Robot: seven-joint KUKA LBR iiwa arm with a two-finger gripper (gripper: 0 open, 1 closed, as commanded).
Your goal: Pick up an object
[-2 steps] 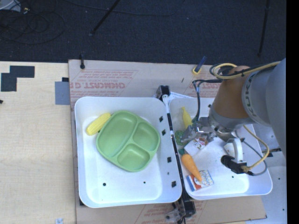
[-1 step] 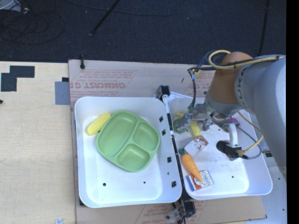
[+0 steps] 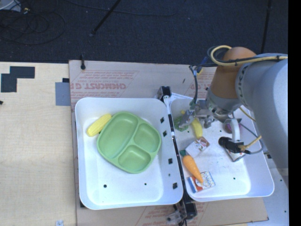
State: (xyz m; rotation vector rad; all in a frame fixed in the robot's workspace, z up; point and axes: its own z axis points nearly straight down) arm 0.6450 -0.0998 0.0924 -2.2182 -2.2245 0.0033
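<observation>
Hand [image 3: 196,118] low among yellow piece [image 3: 197,128], carton [image 3: 197,146], carrot [image 3: 192,167]

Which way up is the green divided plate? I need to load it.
Right side up: the green divided plate shows its three hollow compartments, lying flat in the left bin.

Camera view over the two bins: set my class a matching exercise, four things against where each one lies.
Things:
1. green divided plate
2. corn cob
3. carrot
4. gripper

Places:
A. right bin, near its front edge
B. touching the plate's upper-left rim
C. middle of the left bin
D. over the right bin's back-left corner

Pairs: 1-C, 2-B, 3-A, 4-D
</observation>
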